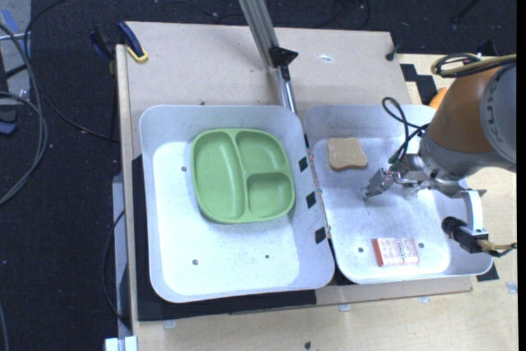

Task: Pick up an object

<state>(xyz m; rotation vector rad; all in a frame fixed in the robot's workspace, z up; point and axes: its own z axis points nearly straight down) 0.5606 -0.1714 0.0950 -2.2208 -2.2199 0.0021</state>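
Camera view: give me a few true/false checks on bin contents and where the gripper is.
1. The green tray lies in the left bin. True.
2. The bread slice is on the tray. False: it lies in the right bin.
3. The red packet lies near the right bin's front edge. True.
4. The gripper is over the left bin. False: it is over the right bin, between bread and packet.
5. The gripper holds the packet. False: the packet lies apart from it.

A pale wooden bench (214, 66) stands on dark speckled floor (57, 242) strewn with black cables (49, 127).
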